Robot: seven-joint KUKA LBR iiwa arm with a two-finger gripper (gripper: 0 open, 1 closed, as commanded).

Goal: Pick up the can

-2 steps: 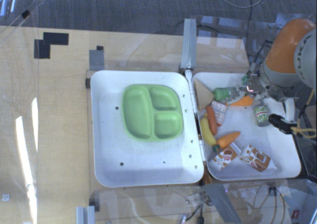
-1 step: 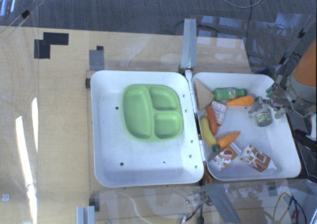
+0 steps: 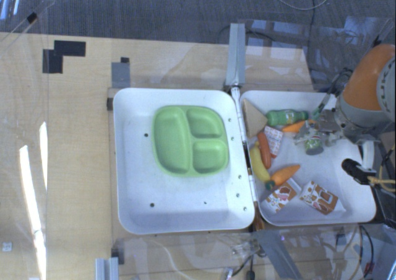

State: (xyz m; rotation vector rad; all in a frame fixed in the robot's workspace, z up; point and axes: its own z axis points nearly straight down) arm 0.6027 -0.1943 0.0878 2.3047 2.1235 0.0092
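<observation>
The can (image 3: 314,145) is a small grey cylinder with a green label, standing in the right bin (image 3: 356,214) near its back right. My gripper (image 3: 315,137) reaches in from the right and hangs low directly over the can, its metal parts on either side of it. The can's top is partly hidden by the gripper. The grey arm with its orange band (image 3: 370,80) rises over the bin's right edge.
Around the can lie a green bottle (image 3: 286,116), a small carrot (image 3: 294,127), a white packet (image 3: 274,138), a larger carrot (image 3: 284,174), a yellow item (image 3: 260,166) and two snack boxes (image 3: 318,197). The left bin (image 3: 133,210) holds a green divided plate (image 3: 190,139).
</observation>
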